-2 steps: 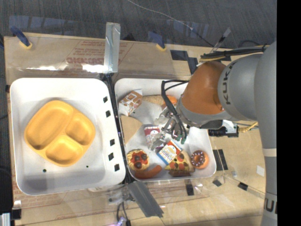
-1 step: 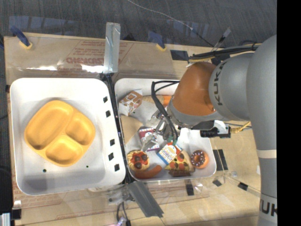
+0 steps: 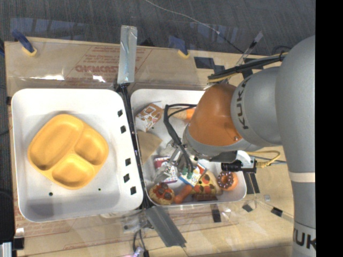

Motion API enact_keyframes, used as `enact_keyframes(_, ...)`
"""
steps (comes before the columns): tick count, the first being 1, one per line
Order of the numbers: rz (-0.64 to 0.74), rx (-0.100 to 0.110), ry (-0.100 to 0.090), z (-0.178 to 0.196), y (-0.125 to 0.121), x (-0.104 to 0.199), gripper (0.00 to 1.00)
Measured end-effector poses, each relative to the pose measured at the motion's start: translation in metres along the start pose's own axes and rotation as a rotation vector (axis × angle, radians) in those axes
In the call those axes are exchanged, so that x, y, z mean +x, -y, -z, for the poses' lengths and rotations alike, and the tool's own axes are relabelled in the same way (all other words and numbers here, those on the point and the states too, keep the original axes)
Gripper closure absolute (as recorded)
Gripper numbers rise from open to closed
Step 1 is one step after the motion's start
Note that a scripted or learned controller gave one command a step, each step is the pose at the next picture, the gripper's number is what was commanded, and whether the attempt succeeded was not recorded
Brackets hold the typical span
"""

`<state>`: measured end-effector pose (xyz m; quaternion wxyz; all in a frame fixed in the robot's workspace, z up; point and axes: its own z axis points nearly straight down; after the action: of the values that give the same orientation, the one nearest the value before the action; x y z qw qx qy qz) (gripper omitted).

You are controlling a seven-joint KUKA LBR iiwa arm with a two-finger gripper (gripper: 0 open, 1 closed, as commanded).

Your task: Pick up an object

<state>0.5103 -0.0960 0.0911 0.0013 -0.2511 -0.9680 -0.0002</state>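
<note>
The arm comes in from the right and bends down over the right bin (image 3: 140, 143), its orange band (image 3: 211, 123) covering the bin's far middle. Below it the gripper (image 3: 179, 167) sits low among the clutter at the near side of that bin, close to or touching a pile of small items; whether it is spread or closed, and whether anything is in its grasp, cannot be told, since cables and the wrist hide it. Around it lie a pizza slice toy (image 3: 206, 184), a chocolate doughnut (image 3: 227, 180) to its right, a reddish food toy (image 3: 162, 193) to the near left, and an orange carrot-like piece (image 3: 183, 193) between them. A small printed box (image 3: 148, 116) rests near the far left corner of the same bin. The left bin (image 3: 27, 202) holds a yellow sectioned tray (image 3: 68, 150), well apart from the gripper. Both bins stand on a light wooden bench (image 3: 64, 63) under clear plastic sheet, with dark carpet (image 3: 64, 4) beyond the far edge.
</note>
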Motion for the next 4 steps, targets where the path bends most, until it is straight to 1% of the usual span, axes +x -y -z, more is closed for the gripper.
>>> enact_keyframes(1,0.006,0.000,-0.001,0.010,-0.001,0.000,1.00)
enact_keyframes(2,0.046,-0.004,0.016,0.197,-0.027,-0.089,1.00)
enact_keyframes(3,0.024,-0.001,0.005,0.196,-0.016,0.025,1.00)
enact_keyframes(4,-0.112,0.000,0.004,0.208,-0.065,-0.040,1.00)
